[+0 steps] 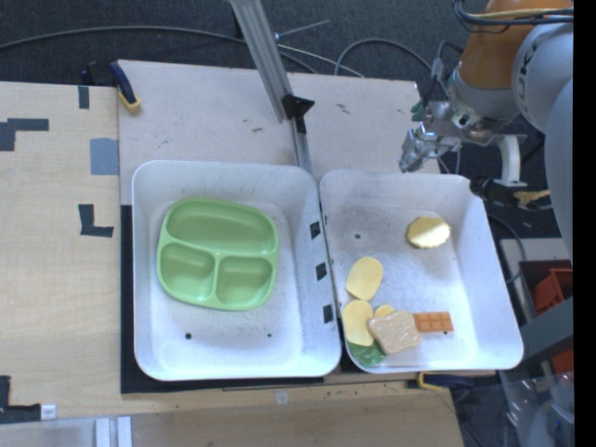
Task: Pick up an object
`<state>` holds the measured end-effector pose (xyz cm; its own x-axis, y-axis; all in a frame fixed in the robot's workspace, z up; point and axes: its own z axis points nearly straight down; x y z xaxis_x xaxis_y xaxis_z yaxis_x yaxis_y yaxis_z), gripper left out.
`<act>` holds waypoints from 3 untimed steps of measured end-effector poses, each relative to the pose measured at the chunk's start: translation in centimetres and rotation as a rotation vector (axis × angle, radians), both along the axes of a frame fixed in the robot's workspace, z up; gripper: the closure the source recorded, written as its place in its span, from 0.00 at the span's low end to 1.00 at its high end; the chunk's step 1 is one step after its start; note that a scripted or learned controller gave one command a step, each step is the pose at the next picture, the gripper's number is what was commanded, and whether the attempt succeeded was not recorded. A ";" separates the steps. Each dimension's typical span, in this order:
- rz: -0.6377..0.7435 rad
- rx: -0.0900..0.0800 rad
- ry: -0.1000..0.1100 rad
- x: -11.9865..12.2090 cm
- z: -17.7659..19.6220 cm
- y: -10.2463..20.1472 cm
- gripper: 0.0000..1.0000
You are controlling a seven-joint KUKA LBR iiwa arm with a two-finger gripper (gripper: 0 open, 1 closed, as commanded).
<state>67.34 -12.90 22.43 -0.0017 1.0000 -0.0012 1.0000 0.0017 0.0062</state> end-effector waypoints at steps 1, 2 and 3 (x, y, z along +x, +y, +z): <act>0.000 0.000 -0.001 0.1 6.4 -0.4 1.00; 0.003 0.002 0.007 -0.6 5.9 4.0 1.00; 0.004 0.002 0.010 -1.5 3.9 9.5 1.00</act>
